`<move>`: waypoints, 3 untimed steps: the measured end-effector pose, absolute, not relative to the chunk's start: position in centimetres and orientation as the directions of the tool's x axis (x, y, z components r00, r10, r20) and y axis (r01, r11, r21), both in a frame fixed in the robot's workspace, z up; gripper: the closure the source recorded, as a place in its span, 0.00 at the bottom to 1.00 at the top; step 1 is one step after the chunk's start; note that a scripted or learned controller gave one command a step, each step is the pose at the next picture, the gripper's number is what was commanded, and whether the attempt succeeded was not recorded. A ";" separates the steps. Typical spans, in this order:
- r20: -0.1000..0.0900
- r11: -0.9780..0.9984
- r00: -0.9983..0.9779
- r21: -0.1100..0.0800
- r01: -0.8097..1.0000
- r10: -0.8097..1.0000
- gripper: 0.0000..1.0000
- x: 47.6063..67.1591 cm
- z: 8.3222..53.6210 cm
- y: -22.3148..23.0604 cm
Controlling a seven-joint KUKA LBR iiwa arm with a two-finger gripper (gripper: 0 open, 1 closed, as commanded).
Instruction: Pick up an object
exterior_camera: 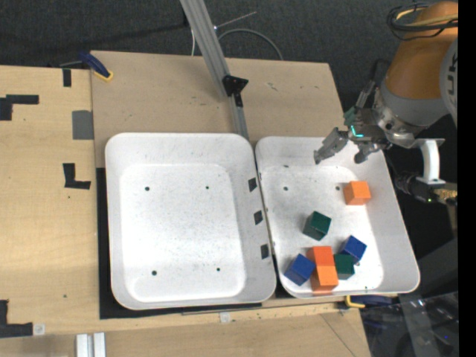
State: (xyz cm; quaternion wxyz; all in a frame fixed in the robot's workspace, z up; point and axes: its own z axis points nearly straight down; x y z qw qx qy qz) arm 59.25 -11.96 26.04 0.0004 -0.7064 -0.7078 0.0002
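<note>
Two white bins (123, 151), two orange blocks (357, 192), two blue (354, 248), seemingly two green (317, 224)

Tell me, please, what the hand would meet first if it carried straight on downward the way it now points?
Probably bare floor of the right bin: the open hand hangs over its far end, and the nearest piece, the lone orange block, lies nearer the camera. Depth is hard to judge.

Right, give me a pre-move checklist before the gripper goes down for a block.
1. Gripper open: ok, fingers spread.
2. Nothing between the fingers: ok.
3. Gripper over the right bin: ok, near its far edge.
4. Target free-standing: ok, the lone orange block sits apart from the others.
5. Gripper directly above that block: not ok, it hangs further back.
6. Cluster at the near edge graspable: not ok, blue block and its neighbours touch.
</note>
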 end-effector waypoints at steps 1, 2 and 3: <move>0.000 0.000 0.000 -0.007 1.000 1.000 0.00 58.2 20.7 -12.4; 0.000 0.000 0.000 -0.006 1.000 1.000 0.00 58.0 16.3 -12.7; 0.000 0.000 0.000 -0.006 1.000 1.000 0.00 57.8 11.9 -12.9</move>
